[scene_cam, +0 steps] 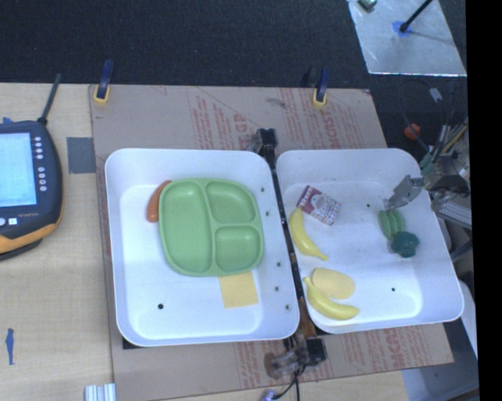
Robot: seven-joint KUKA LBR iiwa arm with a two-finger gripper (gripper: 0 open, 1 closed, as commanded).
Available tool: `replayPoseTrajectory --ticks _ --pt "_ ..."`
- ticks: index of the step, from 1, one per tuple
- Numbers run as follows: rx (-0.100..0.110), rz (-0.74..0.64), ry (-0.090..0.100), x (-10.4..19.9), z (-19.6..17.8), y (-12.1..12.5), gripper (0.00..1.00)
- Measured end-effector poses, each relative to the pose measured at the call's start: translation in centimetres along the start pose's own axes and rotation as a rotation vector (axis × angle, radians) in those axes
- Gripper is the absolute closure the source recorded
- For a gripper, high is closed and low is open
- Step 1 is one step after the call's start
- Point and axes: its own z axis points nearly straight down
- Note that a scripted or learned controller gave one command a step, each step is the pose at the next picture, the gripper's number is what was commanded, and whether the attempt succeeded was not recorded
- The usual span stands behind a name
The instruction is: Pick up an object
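My claw (pixel 401 192), right of frame, hovers above the green vegetable (pixel 393 228); its state I cannot tell. I would descend squarely, straddling its narrow width.

The orange thing (pixel 155 202) peeks out from under the green plate's (pixel 211 226) left rim, mostly hidden. The yellow card (pixel 239 290) slips partly beneath that plate's lower edge. Right of the plate, the gripper (pixel 403 192) is a grey blur, its arm cut off.
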Motion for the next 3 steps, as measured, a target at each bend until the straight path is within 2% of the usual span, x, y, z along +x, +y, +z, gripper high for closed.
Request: replayPoseTrajectory --ticks 1,2,3 --pt "0.002 -0.001 -0.001 -2.0 11.7 2.8 0.0" --pt "-0.005 0.001 -0.001 -2.0 0.4 9.6 0.0" --pt "0.002 -0.001 0.0 -2.0 14.2 4.8 0.0"
